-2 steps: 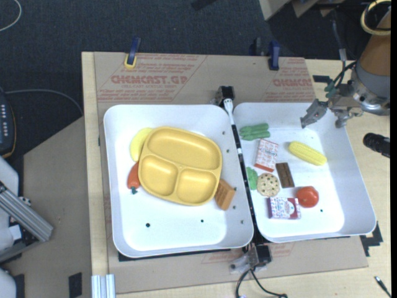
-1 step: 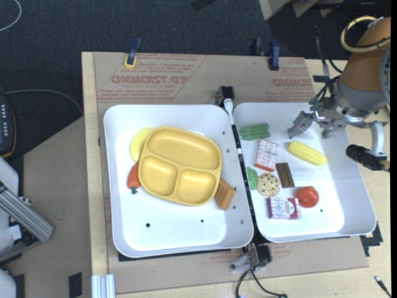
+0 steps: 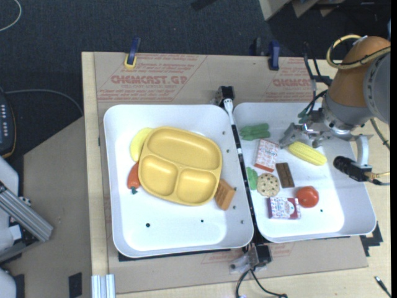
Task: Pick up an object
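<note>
A yellow divided tray [image 3: 180,165] fills the left bin [image 3: 118,166]. In the right bin [image 3: 353,219], toy foods lie scattered for picking. The fingers [image 3: 304,135] hover spread and empty just beside a corn cob [image 3: 307,153].

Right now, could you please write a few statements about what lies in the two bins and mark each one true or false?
1. The yellow divided tray lies in the left bin. True.
2. The tomato sits inside the tray. False: it lies in the right bin.
3. The corn cob lies in the right bin, near the gripper. True.
4. The cookie rests in the left bin. False: it is in the right bin, beside the chocolate bar.
5. A green item lies near the right bin's far edge. True.
</note>
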{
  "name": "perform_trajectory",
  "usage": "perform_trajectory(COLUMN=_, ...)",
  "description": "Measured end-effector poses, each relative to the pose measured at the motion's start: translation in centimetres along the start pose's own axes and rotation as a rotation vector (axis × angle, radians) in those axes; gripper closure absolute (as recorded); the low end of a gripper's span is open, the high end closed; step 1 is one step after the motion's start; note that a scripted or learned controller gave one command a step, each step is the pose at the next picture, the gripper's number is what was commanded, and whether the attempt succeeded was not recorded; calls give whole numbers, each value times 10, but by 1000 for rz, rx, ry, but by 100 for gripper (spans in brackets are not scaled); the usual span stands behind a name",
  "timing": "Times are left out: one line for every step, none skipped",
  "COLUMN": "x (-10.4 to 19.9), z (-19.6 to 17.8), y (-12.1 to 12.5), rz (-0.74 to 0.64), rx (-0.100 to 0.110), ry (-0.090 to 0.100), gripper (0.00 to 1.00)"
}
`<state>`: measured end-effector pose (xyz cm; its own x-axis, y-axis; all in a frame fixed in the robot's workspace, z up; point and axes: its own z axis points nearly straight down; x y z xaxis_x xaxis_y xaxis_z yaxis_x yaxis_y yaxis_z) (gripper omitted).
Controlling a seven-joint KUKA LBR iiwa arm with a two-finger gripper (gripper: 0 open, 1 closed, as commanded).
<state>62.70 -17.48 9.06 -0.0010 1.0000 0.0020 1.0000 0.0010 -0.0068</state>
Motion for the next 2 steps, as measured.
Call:
perform_trajectory(x=0, z=-15, y=2, rz=-1, rx=-8, ry=-2, gripper=100)
perform_trajectory(x=-6, z=-60, y=2, rz=2, rx=-13, ry=-5, gripper=100)
